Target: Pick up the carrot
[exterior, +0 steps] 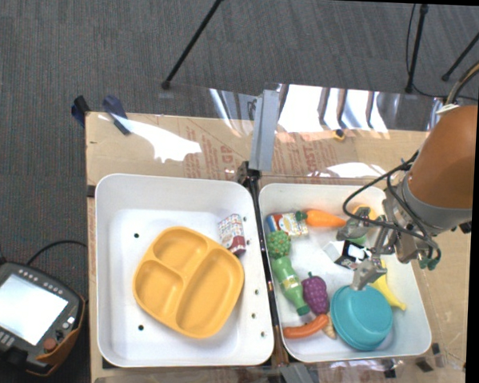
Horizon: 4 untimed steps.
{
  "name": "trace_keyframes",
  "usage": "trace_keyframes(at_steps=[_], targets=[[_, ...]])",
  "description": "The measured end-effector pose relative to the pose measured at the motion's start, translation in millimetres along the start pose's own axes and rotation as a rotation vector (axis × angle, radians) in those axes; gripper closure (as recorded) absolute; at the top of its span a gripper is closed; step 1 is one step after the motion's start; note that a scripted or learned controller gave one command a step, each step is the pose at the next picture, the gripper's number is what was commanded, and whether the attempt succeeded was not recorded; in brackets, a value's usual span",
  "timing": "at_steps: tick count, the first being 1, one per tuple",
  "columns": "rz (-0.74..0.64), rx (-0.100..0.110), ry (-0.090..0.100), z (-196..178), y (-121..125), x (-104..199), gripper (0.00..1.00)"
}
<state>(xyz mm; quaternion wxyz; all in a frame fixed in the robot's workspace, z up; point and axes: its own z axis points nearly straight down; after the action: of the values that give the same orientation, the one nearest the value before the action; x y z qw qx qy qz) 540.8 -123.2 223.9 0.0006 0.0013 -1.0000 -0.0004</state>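
Nearest, right bin [421,339]: round teal bowl [363,317], glossy orange sausage [305,329], knobbly purple grapes [317,292], curved yellow banana [389,291], green bottle [287,276]. Left bin [106,300]: yellow plastic divided plate [188,281], small printed can [232,232]. Metal pincer [369,275] hangs above bowl rim, nothing seen in it, opening can't be told. Carrot [324,219], smooth tapered orange, lies at right bin's far side, apart from pincer. Worktop [178,147] beyond is brown board with shiny film.

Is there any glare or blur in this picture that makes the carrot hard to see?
Camera view: strong glare on the clear panel and bench behind the bins; the carrot lies outside it, evenly lit and sharp; the hand looks slightly soft.
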Motion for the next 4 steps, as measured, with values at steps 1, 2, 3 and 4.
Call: trace_keyframes(at_steps=[1, 2, 3, 4], targets=[[0.033, -0.002, 0.004, 50.5, -16.6, -72.5, 0.0], [0.094, -0.002, 0.007, 141.5, -63.6, -79.4, 0.0], [0.21, 0.001, 0.002, 135.5, -38.0, -95.5, 0.0], [0.39, 0.005, 0.011, 136.5, 4.5, -94.1, 0.0]])
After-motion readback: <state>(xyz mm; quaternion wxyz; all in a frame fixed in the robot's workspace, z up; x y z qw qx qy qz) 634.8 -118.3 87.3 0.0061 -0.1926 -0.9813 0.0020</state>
